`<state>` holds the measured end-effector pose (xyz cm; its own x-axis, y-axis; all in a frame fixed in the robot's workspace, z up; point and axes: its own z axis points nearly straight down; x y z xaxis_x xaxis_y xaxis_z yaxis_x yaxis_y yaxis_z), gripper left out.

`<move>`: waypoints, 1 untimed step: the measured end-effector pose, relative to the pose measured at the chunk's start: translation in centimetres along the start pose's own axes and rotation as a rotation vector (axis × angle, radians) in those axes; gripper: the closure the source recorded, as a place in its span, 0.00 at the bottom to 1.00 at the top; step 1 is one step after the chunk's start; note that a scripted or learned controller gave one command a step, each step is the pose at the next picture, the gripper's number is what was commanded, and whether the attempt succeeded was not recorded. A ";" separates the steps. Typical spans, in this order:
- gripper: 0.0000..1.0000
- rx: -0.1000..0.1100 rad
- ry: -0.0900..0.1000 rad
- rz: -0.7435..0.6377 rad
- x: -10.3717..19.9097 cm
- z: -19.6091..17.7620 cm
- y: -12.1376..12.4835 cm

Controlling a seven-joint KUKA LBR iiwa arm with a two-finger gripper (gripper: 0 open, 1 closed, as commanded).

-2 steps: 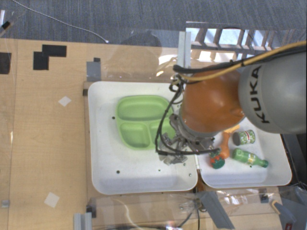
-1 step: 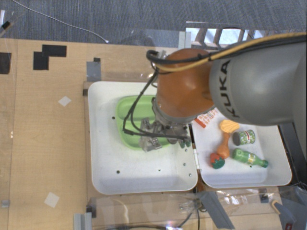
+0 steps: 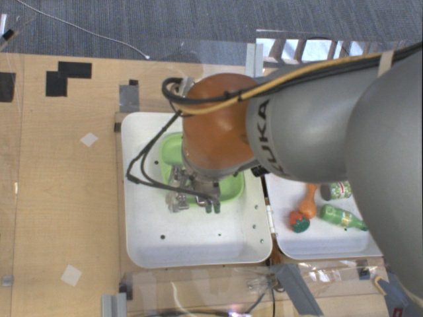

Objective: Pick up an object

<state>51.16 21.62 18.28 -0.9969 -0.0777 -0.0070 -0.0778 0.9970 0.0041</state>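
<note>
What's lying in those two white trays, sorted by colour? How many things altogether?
Green: 3, a bowl under the arm, a bottle, a small can
Orange: 1, a carrot with a green end
Total: 4 that I can see

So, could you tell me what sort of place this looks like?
Probably a robotics lab's grasping bench: a KUKA arm reaching over two white bins, with toy items such as a green bottle.

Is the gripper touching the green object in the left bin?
Cannot tell. In the camera view the gripper overlaps the green object from above, and the arm hides where they would meet.
</note>
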 end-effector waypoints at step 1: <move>1.00 0.000 -0.001 0.452 1.5 -3.3 2.1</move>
<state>49.50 23.63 21.59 -0.9308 0.3654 -0.0051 0.3654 0.9308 0.0064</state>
